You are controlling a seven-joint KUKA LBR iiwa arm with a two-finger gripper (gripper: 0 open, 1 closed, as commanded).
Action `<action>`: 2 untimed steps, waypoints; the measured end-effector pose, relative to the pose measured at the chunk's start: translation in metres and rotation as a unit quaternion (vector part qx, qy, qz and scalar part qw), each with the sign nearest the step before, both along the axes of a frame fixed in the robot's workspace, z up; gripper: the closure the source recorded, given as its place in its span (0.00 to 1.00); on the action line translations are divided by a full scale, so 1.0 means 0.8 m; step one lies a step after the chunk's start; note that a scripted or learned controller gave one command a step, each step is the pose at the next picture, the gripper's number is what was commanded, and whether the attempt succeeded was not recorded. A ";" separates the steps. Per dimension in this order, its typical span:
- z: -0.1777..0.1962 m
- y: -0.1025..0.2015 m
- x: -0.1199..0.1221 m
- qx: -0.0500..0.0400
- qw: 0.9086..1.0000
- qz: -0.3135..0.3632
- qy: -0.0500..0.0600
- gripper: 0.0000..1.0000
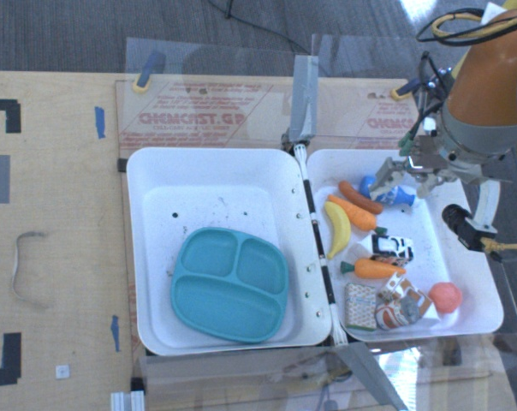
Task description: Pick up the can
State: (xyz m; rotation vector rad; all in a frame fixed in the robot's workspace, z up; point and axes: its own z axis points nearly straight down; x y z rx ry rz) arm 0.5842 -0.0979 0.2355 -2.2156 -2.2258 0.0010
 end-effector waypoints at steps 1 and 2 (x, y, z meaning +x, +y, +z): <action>-0.102 -0.028 -0.061 0.000 1.000 -0.015 0.000 0.00; -0.145 -0.038 -0.039 -0.002 0.999 -0.033 -0.023 0.00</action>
